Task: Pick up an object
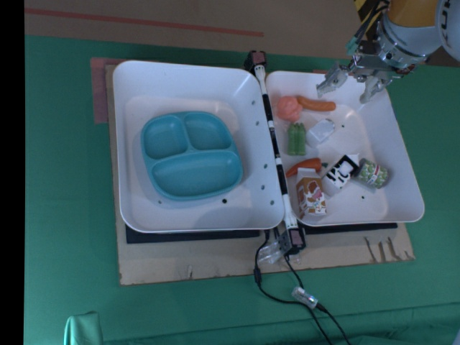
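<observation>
The gripper (352,85) hangs open and holds nothing, over the far edge of the right bin (402,164). This bin has seven small things. The left bin (144,85) has one blue plate (190,155).

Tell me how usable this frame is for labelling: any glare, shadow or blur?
Camera view: light is dim and even, with a greenish cast; no harsh glare on the white bins; the blue plate is sharp, with a soft shadow below it; the pincer looks slightly blurred; small items such as the carrot are soft.

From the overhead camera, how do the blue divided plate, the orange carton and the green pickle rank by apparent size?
Largest to smallest:
1. blue divided plate, clearly the biggest.
2. orange carton.
3. green pickle, slimmer than the carton, though the margin is modest.
</observation>
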